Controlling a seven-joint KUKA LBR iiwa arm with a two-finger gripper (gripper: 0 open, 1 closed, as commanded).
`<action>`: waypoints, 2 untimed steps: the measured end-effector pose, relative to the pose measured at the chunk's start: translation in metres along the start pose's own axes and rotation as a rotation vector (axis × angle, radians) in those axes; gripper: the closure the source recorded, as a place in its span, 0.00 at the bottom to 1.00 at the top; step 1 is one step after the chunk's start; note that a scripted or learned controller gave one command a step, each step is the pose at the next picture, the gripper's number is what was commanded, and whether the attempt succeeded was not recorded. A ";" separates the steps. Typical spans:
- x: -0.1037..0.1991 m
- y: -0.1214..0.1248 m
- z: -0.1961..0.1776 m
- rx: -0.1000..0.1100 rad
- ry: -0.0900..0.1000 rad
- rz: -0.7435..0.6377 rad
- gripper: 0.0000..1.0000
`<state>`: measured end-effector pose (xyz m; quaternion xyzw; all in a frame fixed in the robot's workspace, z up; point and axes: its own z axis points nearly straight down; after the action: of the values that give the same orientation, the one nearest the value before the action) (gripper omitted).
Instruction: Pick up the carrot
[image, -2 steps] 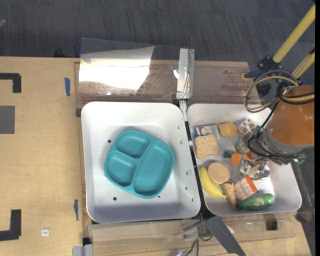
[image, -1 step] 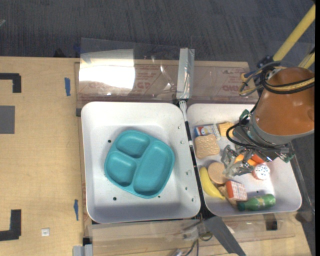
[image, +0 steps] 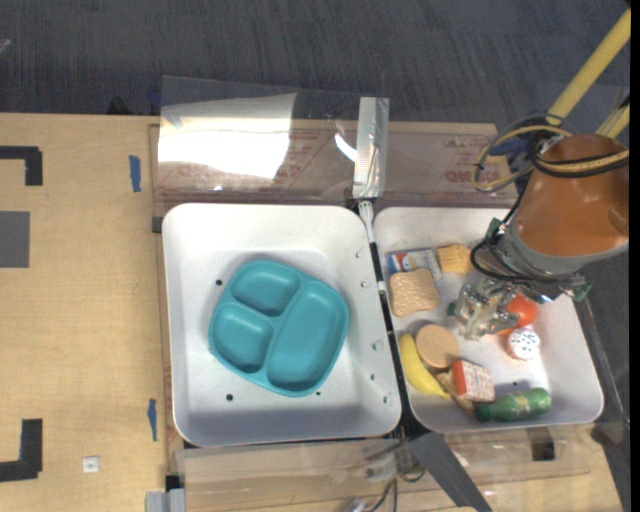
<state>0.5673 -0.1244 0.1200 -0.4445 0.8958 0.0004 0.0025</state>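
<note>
The carrot (image: 522, 309) is a small orange piece lying in the right bin (image: 585, 400), near its middle right. My gripper (image: 483, 314) hangs low over the bin just left of the carrot, right up against it. The grey wrist and its orange band (image: 578, 205) hide the space above the carrot. From this slanted view I cannot make out whether the carrot is in the gripper's grasp or only beside it.
Around the gripper in the right bin lie a tan cracker (image: 413, 292), a yellow wedge (image: 453, 258), a brown disc (image: 436, 346), a banana (image: 416, 367), a red box (image: 472, 380), a green cucumber (image: 515, 404) and a white dotted piece (image: 523, 343). The left bin (image: 190, 250) holds a teal divided plate (image: 279, 324).
</note>
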 end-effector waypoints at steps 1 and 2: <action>-0.001 -0.001 -0.002 0.003 -0.002 -0.002 0.00; 0.040 0.028 0.030 0.009 -0.005 0.119 0.00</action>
<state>0.5214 -0.1391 0.0899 -0.3906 0.9205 -0.0024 0.0067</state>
